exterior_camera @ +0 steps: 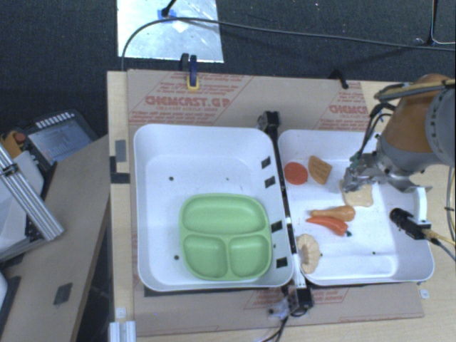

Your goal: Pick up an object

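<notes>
Hovering low over the right bin (417, 266), the gripper (354, 180) sits at the end of the grey arm (417, 130), whose rounded orange band shows above the wrist. It is down near the bin floor, right at the upper edge of a flat, pale beige slab (362, 199) with a soft, bread-like look. From this slanted angle you cannot tell whether the gripper is clenched or released, and nothing can be seen gripped in it. The slab lies on the white floor towards the middle-right of that bin.

Look left of the gripper: a smooth red disc (296, 172), round and flat, with a tan, cracker-like wedge (320, 169) just beside it. Below them lies a tapered orange carrot shape (333, 213), and a glossy red pepper (329, 224) is tucked against its underside, the two lying nearly parallel. Near the bin's lower-left corner rests a pale, lumpy, curled piece (309, 251).

Over in the left bin (153, 191), shallow and white with rounded corners, sits a light green plastic tray (225, 235), moulded into three compartments, one long and two small. Both bins rest on a brown sheet (214, 98) with red print, spread over the table (117, 105).
</notes>
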You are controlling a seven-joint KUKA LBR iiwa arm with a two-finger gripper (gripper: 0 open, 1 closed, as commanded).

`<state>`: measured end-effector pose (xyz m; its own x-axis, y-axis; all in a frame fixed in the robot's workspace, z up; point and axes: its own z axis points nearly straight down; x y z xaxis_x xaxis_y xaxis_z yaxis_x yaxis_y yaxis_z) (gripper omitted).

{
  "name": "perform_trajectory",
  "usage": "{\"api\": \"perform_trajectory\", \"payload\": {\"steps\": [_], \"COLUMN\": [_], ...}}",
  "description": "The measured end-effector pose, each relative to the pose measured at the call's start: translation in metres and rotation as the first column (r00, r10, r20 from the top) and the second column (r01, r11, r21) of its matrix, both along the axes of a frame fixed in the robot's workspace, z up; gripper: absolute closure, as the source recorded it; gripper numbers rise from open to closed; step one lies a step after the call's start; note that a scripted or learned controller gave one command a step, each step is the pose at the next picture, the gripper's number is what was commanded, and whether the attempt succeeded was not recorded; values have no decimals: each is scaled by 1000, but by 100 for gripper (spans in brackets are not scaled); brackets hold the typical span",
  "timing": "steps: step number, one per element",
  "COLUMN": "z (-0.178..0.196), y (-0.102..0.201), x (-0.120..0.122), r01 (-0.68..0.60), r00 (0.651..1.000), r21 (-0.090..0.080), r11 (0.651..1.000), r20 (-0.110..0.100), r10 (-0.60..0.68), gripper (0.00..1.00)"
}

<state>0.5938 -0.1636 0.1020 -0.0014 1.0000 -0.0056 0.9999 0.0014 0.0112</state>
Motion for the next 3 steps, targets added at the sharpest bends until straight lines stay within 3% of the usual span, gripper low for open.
{"api": "perform_trajectory", "payload": {"steps": [2, 3], "z": [113, 169], "y": [4, -2], "x": [11, 5], "r01": [-4, -3], "r00": [1000, 1000], "r21": [4, 3], "r11": [1000, 1000], "r20": [-5, -3], "r10": [4, 3], "gripper": [100, 100]}}
